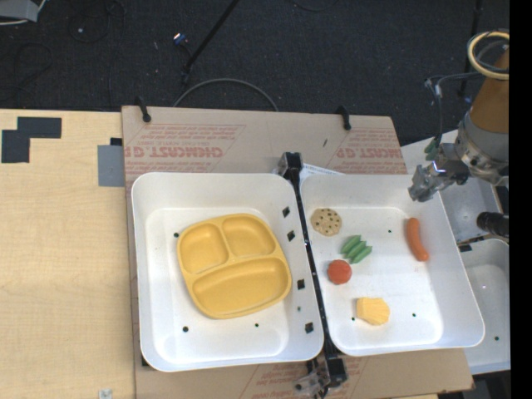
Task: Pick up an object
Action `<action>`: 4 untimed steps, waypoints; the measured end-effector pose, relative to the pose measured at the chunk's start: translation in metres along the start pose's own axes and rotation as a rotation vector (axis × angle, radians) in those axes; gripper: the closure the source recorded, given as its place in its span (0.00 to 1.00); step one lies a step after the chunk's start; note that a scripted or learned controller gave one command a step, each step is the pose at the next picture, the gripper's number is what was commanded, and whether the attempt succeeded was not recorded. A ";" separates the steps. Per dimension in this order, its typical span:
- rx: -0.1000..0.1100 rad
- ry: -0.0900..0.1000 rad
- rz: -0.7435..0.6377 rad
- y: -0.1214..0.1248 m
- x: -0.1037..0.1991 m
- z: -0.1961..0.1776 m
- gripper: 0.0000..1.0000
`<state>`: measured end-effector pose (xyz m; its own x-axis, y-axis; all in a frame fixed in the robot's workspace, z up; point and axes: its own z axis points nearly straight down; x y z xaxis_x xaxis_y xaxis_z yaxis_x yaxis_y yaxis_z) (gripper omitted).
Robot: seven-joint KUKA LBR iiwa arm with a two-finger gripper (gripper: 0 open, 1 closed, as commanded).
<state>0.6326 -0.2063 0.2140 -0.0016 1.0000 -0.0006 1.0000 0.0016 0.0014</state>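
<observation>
The right bin holds a round cookie, a green bean pod, a red tomato, a yellow cheese wedge and an orange carrot. My gripper hovers over the bin's far right corner, above and just beyond the carrot, with nothing visible in it. Its fingers are too small and blurred to read. The arm with its orange band rises at the right edge.
The left bin carries a yellow divided plate. A black divider runs between the bins. Brown cardboard lies under both, with a wooden bench top to the left.
</observation>
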 end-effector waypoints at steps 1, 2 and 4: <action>-0.002 -0.001 -0.001 -0.001 0.004 -0.063 1.00; 0.007 0.003 -0.003 -0.022 0.057 -0.045 1.00; 0.007 0.003 -0.003 -0.055 0.156 -0.034 1.00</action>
<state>0.5770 -0.0503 0.2478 -0.0045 1.0000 0.0024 1.0000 0.0045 -0.0052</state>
